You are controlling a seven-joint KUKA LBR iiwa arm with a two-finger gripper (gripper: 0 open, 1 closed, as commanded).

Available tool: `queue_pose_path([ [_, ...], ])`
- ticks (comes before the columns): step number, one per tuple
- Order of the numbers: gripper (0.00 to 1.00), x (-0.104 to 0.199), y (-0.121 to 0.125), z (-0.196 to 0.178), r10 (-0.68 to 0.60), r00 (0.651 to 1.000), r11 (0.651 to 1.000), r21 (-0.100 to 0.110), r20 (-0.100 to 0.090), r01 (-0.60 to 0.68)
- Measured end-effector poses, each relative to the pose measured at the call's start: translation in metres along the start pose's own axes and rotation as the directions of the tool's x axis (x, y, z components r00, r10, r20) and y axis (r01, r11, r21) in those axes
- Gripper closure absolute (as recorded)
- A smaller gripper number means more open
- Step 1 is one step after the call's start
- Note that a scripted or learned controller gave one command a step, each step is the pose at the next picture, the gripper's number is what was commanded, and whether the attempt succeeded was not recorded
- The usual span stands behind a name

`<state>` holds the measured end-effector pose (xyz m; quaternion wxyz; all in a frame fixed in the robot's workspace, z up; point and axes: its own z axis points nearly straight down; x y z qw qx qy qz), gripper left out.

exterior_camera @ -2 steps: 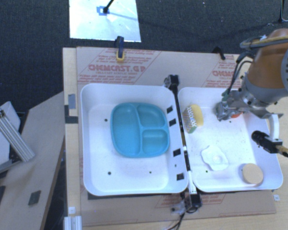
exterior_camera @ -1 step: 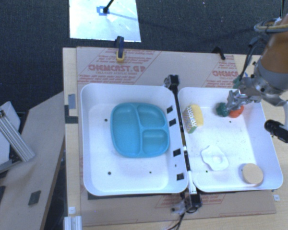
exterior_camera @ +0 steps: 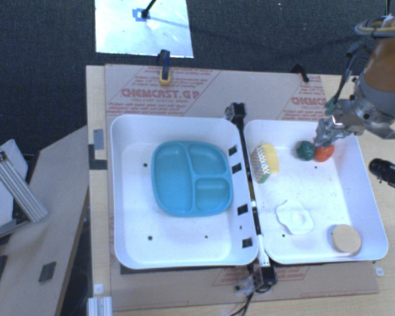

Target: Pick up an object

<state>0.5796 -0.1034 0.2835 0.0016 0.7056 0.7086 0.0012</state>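
Note:
In the right bin [exterior_camera: 362, 196] lie a yellow corn-like piece [exterior_camera: 264, 161] by the left wall, a dark green ball [exterior_camera: 305, 151] touching an orange-red piece [exterior_camera: 324, 153] at the far side, a flat white fried-egg shape [exterior_camera: 295, 217] and a tan round disc [exterior_camera: 346, 238] near the front right corner. My gripper [exterior_camera: 325, 139] reaches down from the right, right above the orange-red piece and beside the green ball. Its tips are blurred against those objects.
The left bin [exterior_camera: 128, 196] holds a blue divided plate [exterior_camera: 191, 178]. A black clamp strip [exterior_camera: 242, 170] runs along the divide between the bins. A yellow clip [exterior_camera: 164, 74] sits on the cardboard behind the left bin. The arm [exterior_camera: 382, 91] overhangs the right bin's far right corner.

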Motion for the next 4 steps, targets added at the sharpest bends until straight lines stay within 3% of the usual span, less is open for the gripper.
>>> queue_pose_path([
  [4,1.00,0.212,0.028,0.065,-0.005,1.000,1.000,0.003,-0.002,0.005],
])
